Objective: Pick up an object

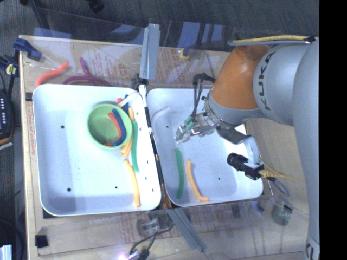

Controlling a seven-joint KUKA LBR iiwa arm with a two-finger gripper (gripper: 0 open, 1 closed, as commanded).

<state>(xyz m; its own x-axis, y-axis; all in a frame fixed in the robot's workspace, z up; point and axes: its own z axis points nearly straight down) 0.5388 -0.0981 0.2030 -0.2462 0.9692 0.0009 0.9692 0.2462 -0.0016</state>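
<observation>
Hand [181,133] sits over right bin [227,191], can't tell its grip state. Green stick [179,172] just below hand, long axis running away from it toward the near rim; orange stick [193,181] beside it, slightly tilted.

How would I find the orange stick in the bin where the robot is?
Look in the right bin, under the grey arm. Two thin sticks lie side by side near its front. The orange stick is the one on the right; its neighbour, the green stick, is on the left.
</observation>
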